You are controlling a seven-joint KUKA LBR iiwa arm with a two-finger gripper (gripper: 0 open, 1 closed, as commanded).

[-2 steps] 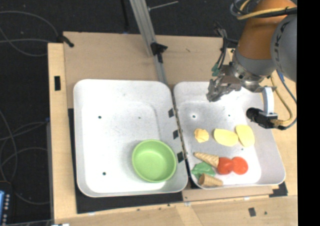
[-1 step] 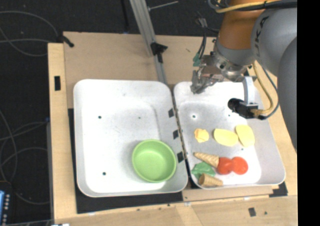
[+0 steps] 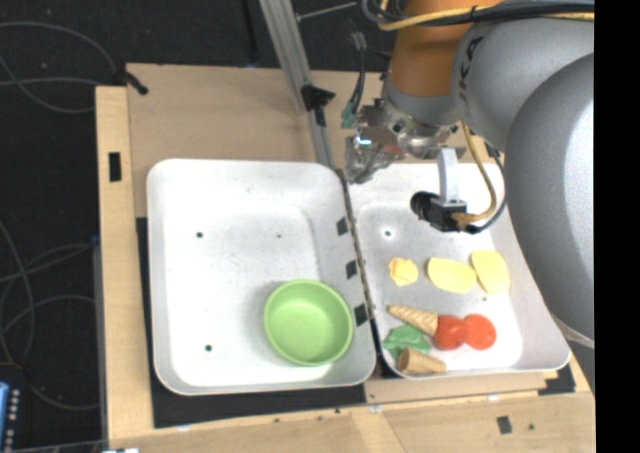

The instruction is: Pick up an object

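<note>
We see two shallow white bins side by side on the bench. The right bin [image 3: 520, 346] carries the candidate objects, gathered in its near half: three pale yellow flat pieces in a row, a small one [image 3: 403, 271], a wider one [image 3: 451, 275] and a third [image 3: 490, 272] toward the right; below them a red tomato-like piece [image 3: 466, 332], a tan cone [image 3: 414, 319], a green leafy piece [image 3: 405, 338] and a second cone [image 3: 420, 362] at the near rim. The cones, the green piece and the red piece lie touching or nearly so; the yellow pieces sit just apart. The left bin [image 3: 200, 201] holds a light green bowl [image 3: 308, 322], upright, near its right wall. The gripper [image 3: 366, 158] hangs over the far end of the divide between the bins, well apart from the objects, with nothing visibly held; we cannot tell how it is set. A slanted metal post [image 3: 285, 46] rises just beside it, and a black fitting with a cable [image 3: 445, 209] hangs over the right bin's far half.
</note>
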